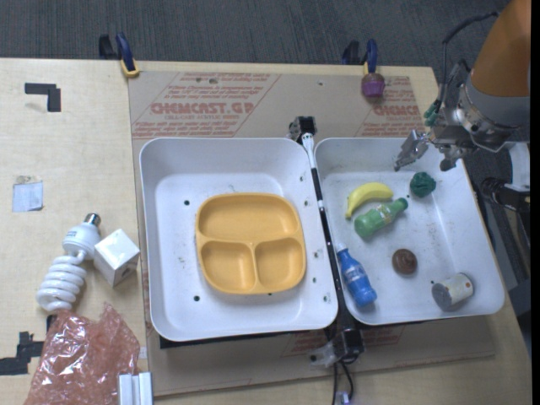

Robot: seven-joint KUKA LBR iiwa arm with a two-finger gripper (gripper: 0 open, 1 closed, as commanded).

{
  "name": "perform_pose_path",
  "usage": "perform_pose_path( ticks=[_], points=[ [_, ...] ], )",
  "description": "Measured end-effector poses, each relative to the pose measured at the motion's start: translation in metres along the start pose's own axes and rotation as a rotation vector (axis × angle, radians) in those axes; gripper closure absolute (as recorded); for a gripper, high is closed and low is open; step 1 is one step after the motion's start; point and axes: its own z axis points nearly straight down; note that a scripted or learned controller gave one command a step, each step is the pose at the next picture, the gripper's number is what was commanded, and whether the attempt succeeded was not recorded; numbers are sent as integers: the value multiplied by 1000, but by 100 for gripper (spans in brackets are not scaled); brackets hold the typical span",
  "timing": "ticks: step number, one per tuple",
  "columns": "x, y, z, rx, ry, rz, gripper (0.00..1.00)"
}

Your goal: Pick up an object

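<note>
Arm is reaching in over the right bin (472, 226)'s upper right corner, approach step, nothing grasped yet. Fingers (429, 152) are standing apart with an empty gap between them, one prong (411, 150) sticking out toward the bin's middle.

Closest target is the dark green lump (422, 184), sitting just below the fingers, apart from them. Banana (369, 197) and green bottle (380, 218) are lying further off to the lower left of the fingers, touching each other. Brown ball (405, 261), blue bottle (356, 278) and grey cylinder (453, 291) are all well below, toward the bin's near edge.

Next move, my guess: shifting slightly over the lump, dropping straight down, closing. Lump is close to the bin wall, so a finger could clip the rim.

Left bin (164, 226) is holding a yellow divided tray (251, 243), far from the fingers.
</note>
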Motion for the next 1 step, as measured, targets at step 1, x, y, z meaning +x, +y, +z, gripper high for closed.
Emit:
perform_pose_path(
  ticks=[1],
  points=[
    [49,8,121,0,0,0,0]
  ],
)
